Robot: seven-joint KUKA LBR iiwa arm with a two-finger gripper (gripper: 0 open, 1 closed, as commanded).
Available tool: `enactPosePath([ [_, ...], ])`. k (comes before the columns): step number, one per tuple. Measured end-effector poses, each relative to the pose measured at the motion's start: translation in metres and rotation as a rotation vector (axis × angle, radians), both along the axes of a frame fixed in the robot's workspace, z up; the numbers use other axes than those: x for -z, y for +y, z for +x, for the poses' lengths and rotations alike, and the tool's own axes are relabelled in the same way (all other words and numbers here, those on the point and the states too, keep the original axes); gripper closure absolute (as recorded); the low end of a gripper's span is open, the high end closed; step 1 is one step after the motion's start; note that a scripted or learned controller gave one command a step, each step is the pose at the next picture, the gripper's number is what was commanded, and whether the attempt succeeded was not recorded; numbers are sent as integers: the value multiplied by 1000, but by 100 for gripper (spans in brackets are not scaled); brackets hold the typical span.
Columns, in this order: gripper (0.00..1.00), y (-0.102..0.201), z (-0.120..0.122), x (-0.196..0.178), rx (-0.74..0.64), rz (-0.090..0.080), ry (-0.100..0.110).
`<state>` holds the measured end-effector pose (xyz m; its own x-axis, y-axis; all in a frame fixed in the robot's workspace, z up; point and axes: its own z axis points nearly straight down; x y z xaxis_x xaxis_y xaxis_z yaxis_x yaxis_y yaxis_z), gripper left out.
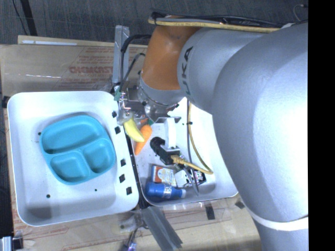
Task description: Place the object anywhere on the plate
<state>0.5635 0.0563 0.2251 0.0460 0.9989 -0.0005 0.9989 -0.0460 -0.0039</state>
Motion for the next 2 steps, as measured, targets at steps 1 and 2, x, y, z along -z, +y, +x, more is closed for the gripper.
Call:
enactPosePath([
  [1,100,48,-19,76,80,-2,5],
  [2,0,48,-19,75,81,-2,4],
])
